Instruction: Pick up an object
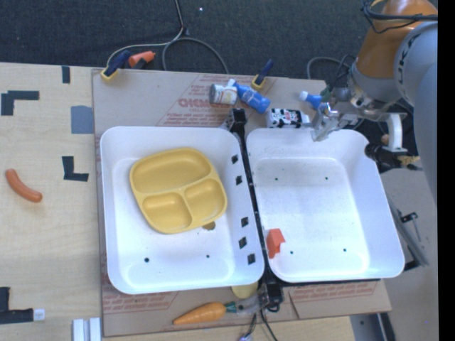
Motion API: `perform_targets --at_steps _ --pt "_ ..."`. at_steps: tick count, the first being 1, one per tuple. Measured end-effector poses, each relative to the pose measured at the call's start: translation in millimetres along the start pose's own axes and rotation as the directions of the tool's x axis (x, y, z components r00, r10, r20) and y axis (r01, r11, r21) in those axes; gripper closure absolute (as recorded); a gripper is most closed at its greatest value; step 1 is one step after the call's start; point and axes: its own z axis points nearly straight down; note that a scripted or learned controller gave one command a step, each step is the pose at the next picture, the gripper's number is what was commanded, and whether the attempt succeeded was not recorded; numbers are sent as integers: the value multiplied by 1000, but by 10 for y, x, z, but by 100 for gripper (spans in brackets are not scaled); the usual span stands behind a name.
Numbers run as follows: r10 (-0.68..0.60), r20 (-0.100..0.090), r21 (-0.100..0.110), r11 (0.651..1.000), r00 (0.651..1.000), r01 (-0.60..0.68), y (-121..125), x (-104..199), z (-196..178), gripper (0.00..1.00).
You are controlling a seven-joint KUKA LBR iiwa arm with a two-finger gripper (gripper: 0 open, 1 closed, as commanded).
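Above the right bin's (370, 212) far rim, end effector (325, 128), opening impossible to tell, nothing visibly held

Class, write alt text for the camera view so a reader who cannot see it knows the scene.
A grey arm reaches in from the right, its hand above the far rim of the right bin, which holds an orange block. The left bin holds a yellow plate.

Arm (409, 45) cut off by the top and right edges, gripper (325, 130) fingers too small to judge, small brown thing (208, 226) far to its lower left half hidden under the yellow plate (178, 189), yellowish object (244, 290) mostly hidden beneath the bins' near rims (242, 284).
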Motion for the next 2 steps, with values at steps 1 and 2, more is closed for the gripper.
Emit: perform_targets --at_steps 1,2 --pt "-8 -5 7 1000 1000 8 -512 796 197 100" --pt "-4 -2 2 1000 1000 4 -491 752 185 0"
